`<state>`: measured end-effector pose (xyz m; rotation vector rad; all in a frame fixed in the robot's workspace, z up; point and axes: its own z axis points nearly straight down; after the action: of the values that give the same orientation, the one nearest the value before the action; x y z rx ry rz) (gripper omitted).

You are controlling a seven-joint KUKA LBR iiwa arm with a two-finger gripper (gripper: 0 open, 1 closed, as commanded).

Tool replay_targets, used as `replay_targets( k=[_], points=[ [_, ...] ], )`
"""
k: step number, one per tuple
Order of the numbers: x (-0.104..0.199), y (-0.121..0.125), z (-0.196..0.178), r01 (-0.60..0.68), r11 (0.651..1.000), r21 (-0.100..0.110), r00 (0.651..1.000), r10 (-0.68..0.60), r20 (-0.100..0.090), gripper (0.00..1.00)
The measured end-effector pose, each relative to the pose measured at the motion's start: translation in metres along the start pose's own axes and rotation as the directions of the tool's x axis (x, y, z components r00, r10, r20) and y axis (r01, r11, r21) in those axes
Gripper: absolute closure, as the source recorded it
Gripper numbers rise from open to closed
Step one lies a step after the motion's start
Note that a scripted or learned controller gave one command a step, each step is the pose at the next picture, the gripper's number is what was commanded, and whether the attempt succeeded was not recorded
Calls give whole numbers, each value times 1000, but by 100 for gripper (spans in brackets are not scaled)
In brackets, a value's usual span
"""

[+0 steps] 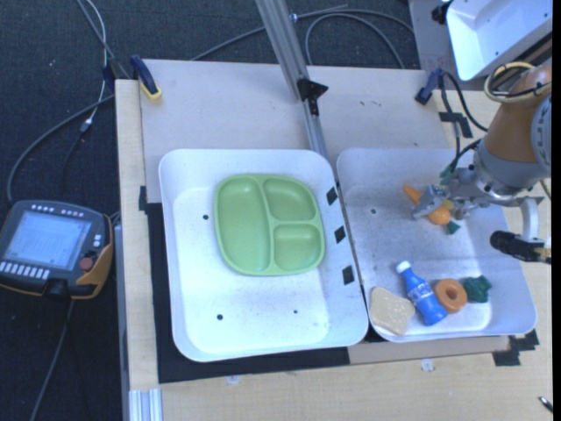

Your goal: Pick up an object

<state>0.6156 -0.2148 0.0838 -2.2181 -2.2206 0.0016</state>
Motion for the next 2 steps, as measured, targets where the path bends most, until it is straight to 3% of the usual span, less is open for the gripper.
replay_targets(
  k=[1,2],
  points=[
    [0,2,-14,1,1000,-5,1000,-1,1,100],
    [0,-1,-78,0,1000,-10,1000,0,4,100]
  ],
)
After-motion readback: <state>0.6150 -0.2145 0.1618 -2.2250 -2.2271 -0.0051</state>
